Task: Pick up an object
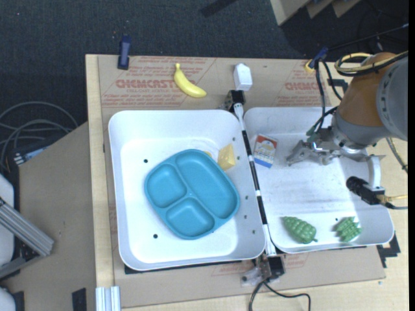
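The worktop (162, 76) is a tan board printed with red lettering, and it carries two shallow white bins side by side. The left bin (130, 141) holds a blue divided plate (190, 193) with three compartments, its long axis running from upper left to lower right; a small yellow wedge (226, 157) touches the plate's upper right rim.

The arm (373, 99) comes in from the right over the right bin (285, 118) — a grey body with an orange band above the wrist — and bends down toward the bin's upper part. Its gripper (303, 153) points left and slightly downward, low over the bin floor. The metal fingers (296, 155) sit close over the white surface, and whether they are apart or together cannot be told from this angle; nothing is seen between them.

Just left of the gripper, near the bin's upper left corner, lies a small red, white and blue packet (264, 150), apart from the fingertips. Along the bin's lower edge sit two green knobbly objects: the larger green one (298, 229) lies with its long axis from upper left to lower right, and the smaller green one (347, 229) rests near the lower right corner, well apart from the gripper.

Outside the bins, on the worktop's far side, a yellow banana (187, 83) curves from upper left to lower right — near it a small white block (243, 76).
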`<action>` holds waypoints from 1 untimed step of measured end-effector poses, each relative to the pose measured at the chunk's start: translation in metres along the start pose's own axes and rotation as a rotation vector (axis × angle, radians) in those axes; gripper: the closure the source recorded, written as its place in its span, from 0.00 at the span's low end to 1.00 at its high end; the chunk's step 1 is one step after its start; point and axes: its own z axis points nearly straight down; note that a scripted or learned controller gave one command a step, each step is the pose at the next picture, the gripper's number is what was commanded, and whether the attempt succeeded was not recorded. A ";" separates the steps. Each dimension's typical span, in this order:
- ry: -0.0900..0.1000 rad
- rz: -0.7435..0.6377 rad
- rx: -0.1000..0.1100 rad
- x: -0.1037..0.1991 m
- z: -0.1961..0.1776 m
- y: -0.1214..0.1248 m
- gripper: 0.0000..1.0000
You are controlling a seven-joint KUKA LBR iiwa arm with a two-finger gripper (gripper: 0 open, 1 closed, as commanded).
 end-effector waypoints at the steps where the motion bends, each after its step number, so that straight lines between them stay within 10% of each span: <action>1: 0.002 -0.002 -0.001 0.047 -0.022 0.049 0.00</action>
